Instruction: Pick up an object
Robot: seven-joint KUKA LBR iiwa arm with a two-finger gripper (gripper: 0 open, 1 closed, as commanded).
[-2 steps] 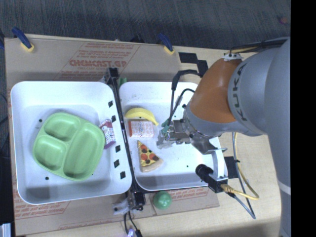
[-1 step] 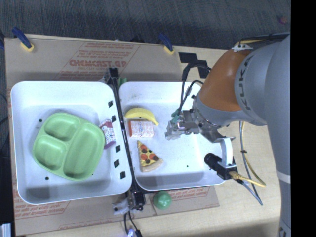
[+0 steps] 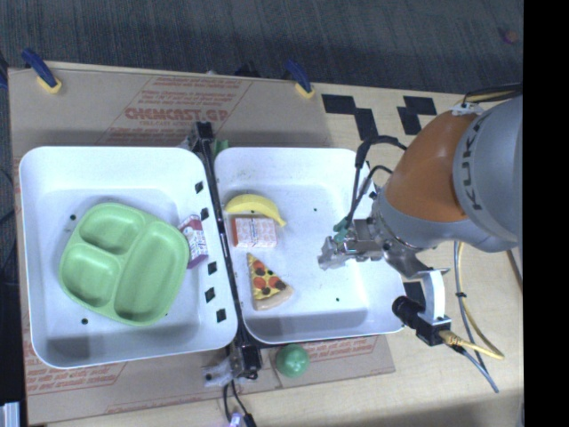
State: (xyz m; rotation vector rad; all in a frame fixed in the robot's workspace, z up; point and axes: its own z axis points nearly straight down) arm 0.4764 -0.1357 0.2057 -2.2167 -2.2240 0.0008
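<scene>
The right bin [image 3: 293,163] holds a yellow banana [image 3: 255,207], a small red and white carton [image 3: 253,231] just below it, and a pizza slice toy [image 3: 265,283] nearer the front. All three lie along the bin's left side. My gripper [image 3: 336,252] hangs over the right part of this bin, well to the right of the carton and the pizza slice. The wrist hides its fingertips, and nothing shows between them.
The left bin [image 3: 44,172] carries a green divided plate [image 3: 124,261] and a small dark red packet [image 3: 195,238] by its right wall. A green ball [image 3: 291,359] rests on the cardboard in front of the bins. Cables trail at the lower right.
</scene>
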